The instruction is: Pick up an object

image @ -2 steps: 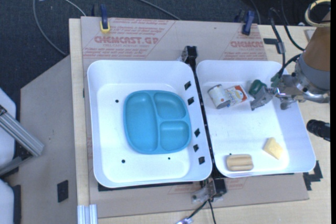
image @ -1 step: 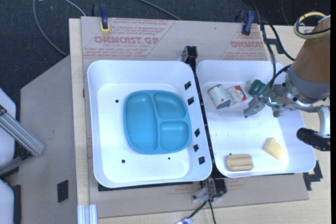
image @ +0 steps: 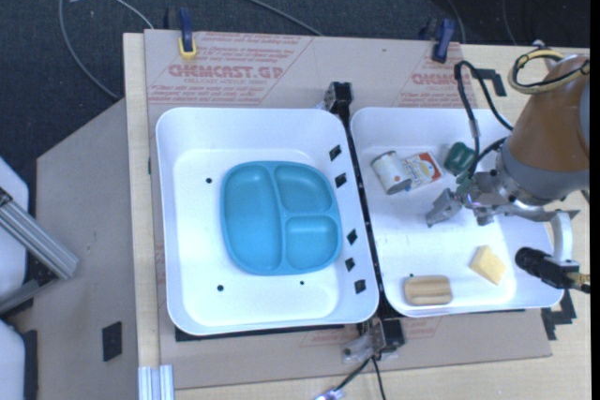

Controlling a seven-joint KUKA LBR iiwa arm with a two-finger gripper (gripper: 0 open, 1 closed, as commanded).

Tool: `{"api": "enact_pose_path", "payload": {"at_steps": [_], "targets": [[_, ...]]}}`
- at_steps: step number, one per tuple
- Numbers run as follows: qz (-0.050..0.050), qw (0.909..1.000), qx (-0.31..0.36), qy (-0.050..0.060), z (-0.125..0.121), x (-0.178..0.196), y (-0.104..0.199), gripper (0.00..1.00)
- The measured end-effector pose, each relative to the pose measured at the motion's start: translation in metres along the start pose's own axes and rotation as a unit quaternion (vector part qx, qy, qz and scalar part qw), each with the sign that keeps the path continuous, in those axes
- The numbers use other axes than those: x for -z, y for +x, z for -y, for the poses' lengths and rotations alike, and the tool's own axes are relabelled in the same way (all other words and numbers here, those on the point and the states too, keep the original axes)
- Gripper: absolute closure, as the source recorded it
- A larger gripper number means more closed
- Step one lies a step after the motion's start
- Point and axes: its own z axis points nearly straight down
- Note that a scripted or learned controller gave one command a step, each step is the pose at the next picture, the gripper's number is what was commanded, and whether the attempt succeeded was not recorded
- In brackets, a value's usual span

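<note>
We see the gripper (image: pixel 448 206) low in the right bin (image: pixel 403 272), fingers spread and holding nothing, just beside a tipped can (image: pixel 405 172), yellow wedge (image: pixel 487 264), tan block (image: pixel 427 289), blue divided plate (image: pixel 281 216) in the left bin (image: pixel 183 201)

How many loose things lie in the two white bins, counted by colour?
Blue: 1, the divided plate in the left bin.
Silver with a white and red label: 1, the can in the right bin.
Green: 1, the small object.
Tan: 1, the block.
Pale yellow: 1, the wedge.
Total: 5.
</note>
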Motion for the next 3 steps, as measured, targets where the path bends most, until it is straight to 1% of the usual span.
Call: {"api": "enact_pose_path", "payload": {"at_steps": [1,2,3], "targets": [[0.000,1.0000,0.000,0.000,0.001,-0.051,0.001,0.00],[0.000,1.0000,0.000,-0.003,-0.001,-0.037,0.000,1.00],[0.002,1.0000,0.001,-0.005,0.000,0.020,0.010,1.00]]}}
